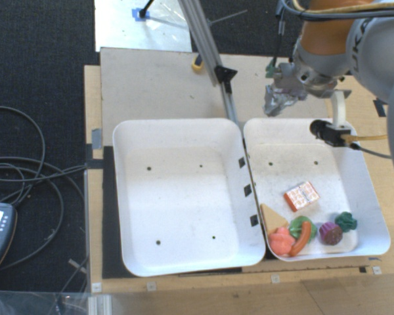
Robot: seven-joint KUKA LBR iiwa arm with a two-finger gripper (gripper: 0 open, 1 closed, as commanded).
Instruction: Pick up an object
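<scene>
Along the right bin's near edge lie a wedge, strawberry, carrot, cracker block, purple and green toys; the claw hangs well apart above the far rim, carrying nothing.

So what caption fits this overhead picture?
Gripper poised above right bin, toy food clustered in its near corner.

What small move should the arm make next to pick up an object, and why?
Probably move the gripper toward the camera, over the right bin. It hangs above that bin's far rim, while the objects lie clustered at the near end: an orange-and-white block, a purple piece, a dark green piece. The block lies slightly apart, so it seems the easiest target.
</scene>
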